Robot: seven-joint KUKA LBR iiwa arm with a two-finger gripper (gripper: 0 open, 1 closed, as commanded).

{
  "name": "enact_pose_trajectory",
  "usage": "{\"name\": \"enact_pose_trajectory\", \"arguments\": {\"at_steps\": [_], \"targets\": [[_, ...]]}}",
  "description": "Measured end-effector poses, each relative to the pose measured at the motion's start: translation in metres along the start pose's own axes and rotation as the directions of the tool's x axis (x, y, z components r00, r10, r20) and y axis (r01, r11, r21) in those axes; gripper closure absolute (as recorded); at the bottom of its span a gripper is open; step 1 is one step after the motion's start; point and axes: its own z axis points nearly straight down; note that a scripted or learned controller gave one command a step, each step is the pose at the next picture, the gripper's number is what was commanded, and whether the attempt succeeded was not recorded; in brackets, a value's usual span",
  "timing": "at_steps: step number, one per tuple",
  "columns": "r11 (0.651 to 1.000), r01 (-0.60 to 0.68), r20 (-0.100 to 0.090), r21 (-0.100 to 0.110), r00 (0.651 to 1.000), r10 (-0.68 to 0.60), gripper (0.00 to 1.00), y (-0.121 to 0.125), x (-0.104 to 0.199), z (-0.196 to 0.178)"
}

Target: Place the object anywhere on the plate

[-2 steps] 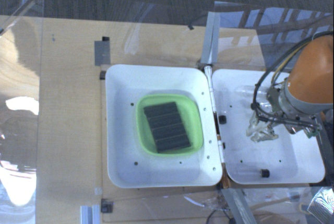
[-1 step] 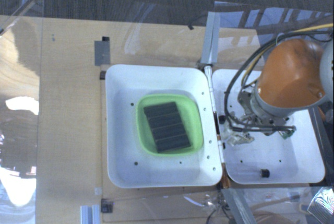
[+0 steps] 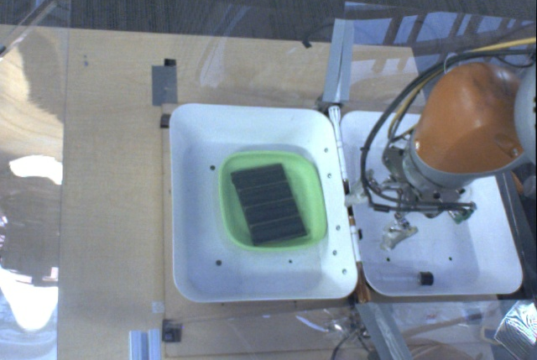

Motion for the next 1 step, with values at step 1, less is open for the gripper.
{"name": "enact_pose_trajectory", "arguments": {"at_steps": [1], "targets": [[0.998,-0.056,0.003,0.003,0.998,0.056,0.00,-0.0617,0.0144,-0.0033]]}}
